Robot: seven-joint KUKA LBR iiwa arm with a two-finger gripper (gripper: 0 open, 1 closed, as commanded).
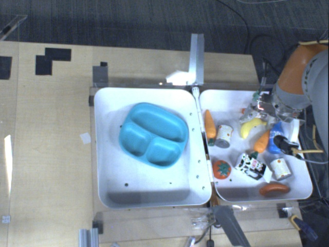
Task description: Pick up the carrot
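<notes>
The carrot lay in the right bin, hard against its left wall beside the divider, pointing up and down the frame, with a small white can just to its right. The gripper hung over the upper middle of that bin, well apart from the carrot and close above a yellow banana-like toy; whether its fingers were open or closed could not be told, since they were small and tangled with wiring. Around the banana crowded a second orange piece, a blue object and a white bottle-shaped thing, while a black-and-white patterned item sat near the middle of the bin, a red tomato-like toy near the left wall below the carrot, and a reddish-brown oblong at the bottom edge. The left bin held a blue three-part tray. The arm's grey body and orange band were cut off at the right, and they covered the right bin's far right corner, so whatever lay there was hidden
</notes>
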